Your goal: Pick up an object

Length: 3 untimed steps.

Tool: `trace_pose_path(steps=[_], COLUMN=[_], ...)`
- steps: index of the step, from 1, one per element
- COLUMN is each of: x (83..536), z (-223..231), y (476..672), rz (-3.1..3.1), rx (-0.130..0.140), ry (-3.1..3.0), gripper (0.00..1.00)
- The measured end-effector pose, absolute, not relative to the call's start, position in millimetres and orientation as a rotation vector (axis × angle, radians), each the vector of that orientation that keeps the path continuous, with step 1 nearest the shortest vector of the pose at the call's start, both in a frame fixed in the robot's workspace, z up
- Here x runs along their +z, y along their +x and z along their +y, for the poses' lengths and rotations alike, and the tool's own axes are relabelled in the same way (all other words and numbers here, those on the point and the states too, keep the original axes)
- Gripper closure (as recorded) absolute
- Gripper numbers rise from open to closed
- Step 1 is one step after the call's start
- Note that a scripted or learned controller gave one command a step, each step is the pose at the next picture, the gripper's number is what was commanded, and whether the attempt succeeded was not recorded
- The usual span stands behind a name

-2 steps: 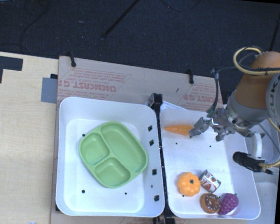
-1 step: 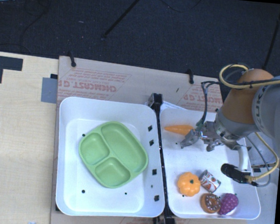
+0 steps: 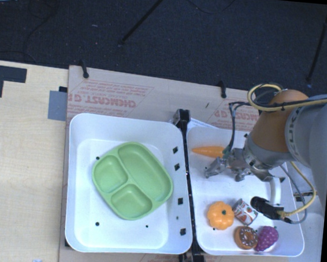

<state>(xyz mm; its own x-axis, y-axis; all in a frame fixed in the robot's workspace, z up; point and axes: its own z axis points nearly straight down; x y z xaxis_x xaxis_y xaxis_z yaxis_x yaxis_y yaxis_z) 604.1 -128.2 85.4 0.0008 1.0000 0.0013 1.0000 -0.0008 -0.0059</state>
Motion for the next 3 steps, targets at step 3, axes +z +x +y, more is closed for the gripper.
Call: trace_pose_path(steps=[3], x=[198.3], z=[-124.3], y=[612.9], rz=[-2.223], rx=[-0.001], ry=[-2.221], gripper=[1.0])
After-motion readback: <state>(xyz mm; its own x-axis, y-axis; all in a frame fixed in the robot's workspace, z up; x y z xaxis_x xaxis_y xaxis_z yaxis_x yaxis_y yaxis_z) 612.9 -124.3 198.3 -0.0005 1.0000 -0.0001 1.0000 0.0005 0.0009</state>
